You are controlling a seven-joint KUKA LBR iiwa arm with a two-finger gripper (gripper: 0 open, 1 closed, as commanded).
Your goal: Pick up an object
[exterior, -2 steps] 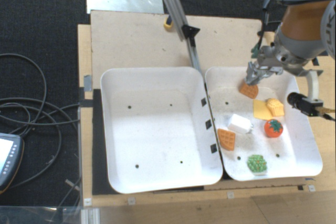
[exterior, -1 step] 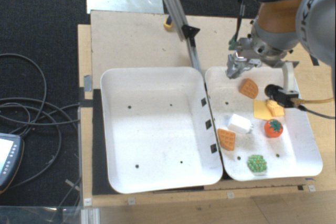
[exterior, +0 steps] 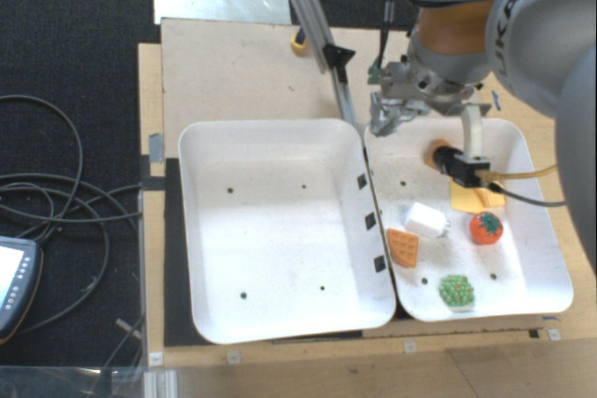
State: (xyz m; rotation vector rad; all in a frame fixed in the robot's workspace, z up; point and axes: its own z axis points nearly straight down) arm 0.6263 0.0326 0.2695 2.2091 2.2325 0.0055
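— Where's the gripper (exterior: pixel 387 121), and what are its jaws doing?

— Upper middle of the frame, over the back-left corner of the right bin (exterior: pixel 546 280), just beside the wall shared with the left bin (exterior: pixel 201 228). The metal parts there blur together, so I cannot tell whether the jaws are wide or narrow. Nothing is visible between them.

— And the things to pick?

— All in the right bin, below and right of the gripper. A white block (exterior: pixel 425 220) sits mid-bin, touching an orange waffle-textured piece (exterior: pixel 403 248) at its lower left. A red tomato-like ball (exterior: pixel 485 227) lies to the right, a yellow flat piece (exterior: pixel 474 197) just above it (partly under a black fitting on the arm). A green bumpy ball (exterior: pixel 456 291) is nearest the front edge.

— The arm?

— The grey arm (exterior: pixel 550 51) fills the upper right.
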